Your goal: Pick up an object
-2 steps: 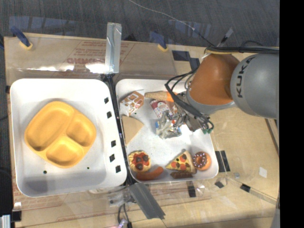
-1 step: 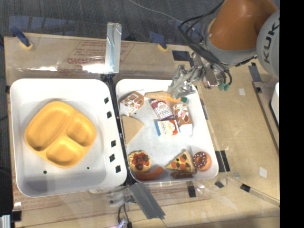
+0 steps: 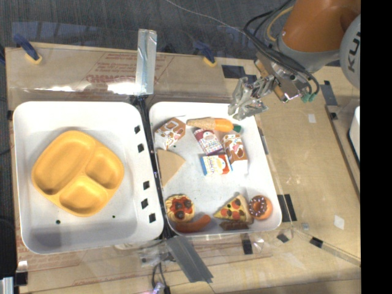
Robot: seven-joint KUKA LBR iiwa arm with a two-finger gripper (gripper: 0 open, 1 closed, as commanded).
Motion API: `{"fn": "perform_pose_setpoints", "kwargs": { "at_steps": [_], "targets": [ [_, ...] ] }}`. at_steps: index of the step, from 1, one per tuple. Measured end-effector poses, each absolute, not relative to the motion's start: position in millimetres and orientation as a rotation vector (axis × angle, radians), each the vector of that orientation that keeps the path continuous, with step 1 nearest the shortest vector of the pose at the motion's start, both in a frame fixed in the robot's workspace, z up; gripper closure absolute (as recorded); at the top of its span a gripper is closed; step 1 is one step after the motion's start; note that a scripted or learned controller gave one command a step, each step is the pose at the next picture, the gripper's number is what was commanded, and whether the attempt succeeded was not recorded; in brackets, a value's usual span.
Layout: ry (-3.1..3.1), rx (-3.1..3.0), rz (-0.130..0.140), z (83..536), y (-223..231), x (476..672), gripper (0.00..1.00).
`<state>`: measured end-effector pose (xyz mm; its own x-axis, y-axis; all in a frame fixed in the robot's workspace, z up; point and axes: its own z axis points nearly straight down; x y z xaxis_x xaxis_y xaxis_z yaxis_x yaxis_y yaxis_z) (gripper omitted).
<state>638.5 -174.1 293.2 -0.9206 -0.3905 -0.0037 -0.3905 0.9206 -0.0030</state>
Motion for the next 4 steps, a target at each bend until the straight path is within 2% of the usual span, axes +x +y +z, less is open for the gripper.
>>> {"fn": "perform_pose_setpoints", "kwargs": {
  "at_steps": [1, 2, 3, 4],
  "targets": [
    [3.03, -0.838, 0.004, 227.8, -125.0, 657.0, 1.0],
    [3.04, -0.765, -0.007, 291.6, -163.1, 658.1, 1.0],
    [2.985, -0.974, -0.001, 289.9, -159.0, 610.0, 1.0],
    [2.791, -1.436, -0.003, 309.7, -206.1, 654.3, 1.0]
  ]
}}
